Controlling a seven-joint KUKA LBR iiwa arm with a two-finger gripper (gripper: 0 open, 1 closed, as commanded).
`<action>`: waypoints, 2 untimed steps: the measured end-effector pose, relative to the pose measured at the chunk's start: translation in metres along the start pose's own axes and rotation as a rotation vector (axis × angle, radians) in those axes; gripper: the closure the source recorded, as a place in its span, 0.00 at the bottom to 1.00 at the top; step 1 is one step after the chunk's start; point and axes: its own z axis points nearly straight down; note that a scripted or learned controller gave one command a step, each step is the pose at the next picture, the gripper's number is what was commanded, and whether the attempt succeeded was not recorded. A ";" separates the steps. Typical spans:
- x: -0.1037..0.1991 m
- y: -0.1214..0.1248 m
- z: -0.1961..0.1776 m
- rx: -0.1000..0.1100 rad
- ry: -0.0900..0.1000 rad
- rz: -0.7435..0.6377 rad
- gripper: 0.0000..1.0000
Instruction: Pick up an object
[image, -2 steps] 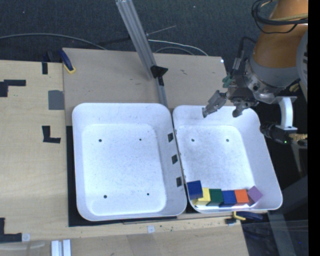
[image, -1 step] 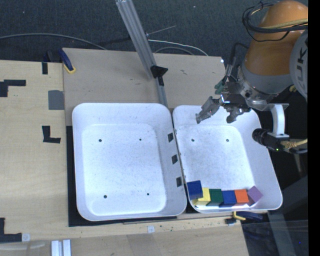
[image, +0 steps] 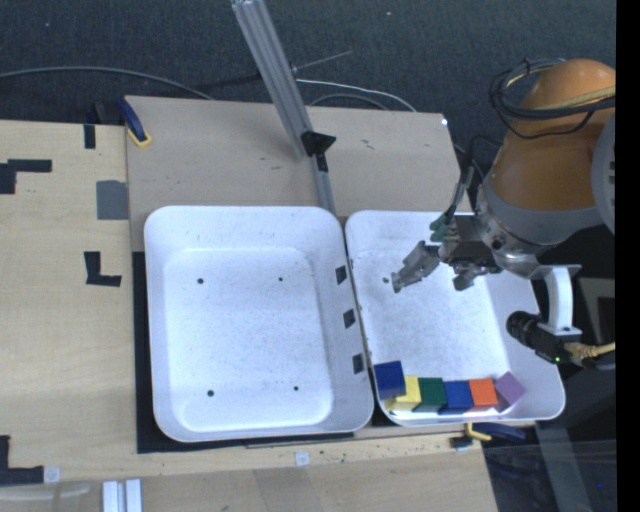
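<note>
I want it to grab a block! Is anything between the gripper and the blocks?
No. In the camera view, only bare white bin floor lies between the gripper and the blocks.

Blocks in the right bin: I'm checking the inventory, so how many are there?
6, along the right bin's near edge: blue block on the yellow block, then green block, second blue block, orange block, purple block. More may hide beneath.
</note>
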 end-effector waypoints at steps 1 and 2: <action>0.006 -0.021 -0.011 -0.003 0.001 -0.002 0.00; 0.000 0.013 0.000 -0.004 -0.001 -0.002 0.00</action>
